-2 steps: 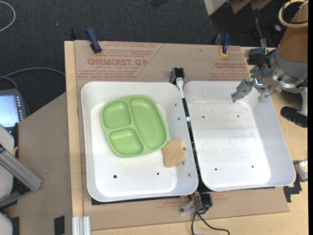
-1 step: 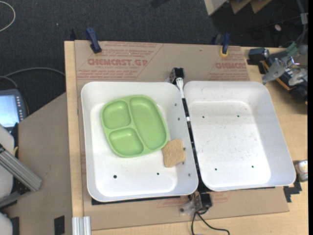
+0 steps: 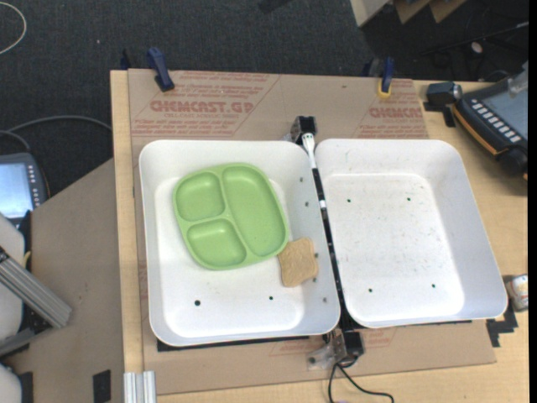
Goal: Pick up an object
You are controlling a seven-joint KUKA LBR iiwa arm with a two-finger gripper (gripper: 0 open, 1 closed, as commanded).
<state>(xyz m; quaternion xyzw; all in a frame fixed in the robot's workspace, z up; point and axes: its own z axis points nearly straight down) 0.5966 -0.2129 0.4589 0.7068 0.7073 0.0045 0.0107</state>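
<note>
A green divided plate (image 3: pixel 229 216) with three compartments lies in the left white bin (image 3: pixel 168 296), toward its upper middle. A small tan, cracker-like square piece (image 3: pixel 298 263) rests on the bin floor just off the plate's lower right corner, close to the bin's right wall. The right white bin (image 3: pixel 470 225) has only dark specks on its floor.
Both bins sit on a brown cardboard sheet (image 3: pixel 210 99) held by blue clamps (image 3: pixel 159 67) at the back edge. A black cable and connector (image 3: pixel 307 133) run along the gap between the bins. A dark device (image 3: pixel 495 120) lies at the far right.
</note>
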